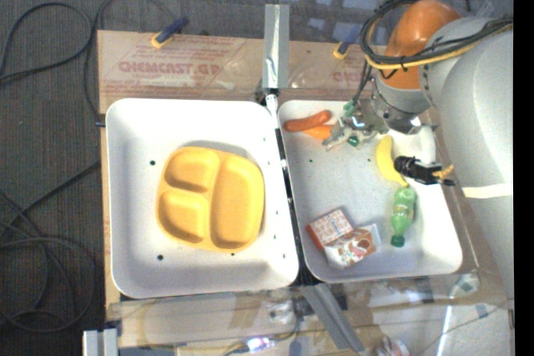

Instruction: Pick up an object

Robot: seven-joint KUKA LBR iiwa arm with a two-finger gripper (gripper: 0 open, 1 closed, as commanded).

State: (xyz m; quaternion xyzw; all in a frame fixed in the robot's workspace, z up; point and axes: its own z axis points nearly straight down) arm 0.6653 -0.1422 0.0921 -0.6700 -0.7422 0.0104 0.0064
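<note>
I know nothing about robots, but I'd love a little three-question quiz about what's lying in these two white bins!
1. True or false: the yellow three-compartment plastic tray lies in the right white bin.
2. Which thing lies nearest the gripper? A) orange carrot-shaped toy B) green plastic bottle C) red-and-white patterned packet
3. Fill in: the yellow banana-shaped toy lies just above the green ____.

Key: 1 false, it lies in the left white bin; 2 A; 3 bottle.
</note>
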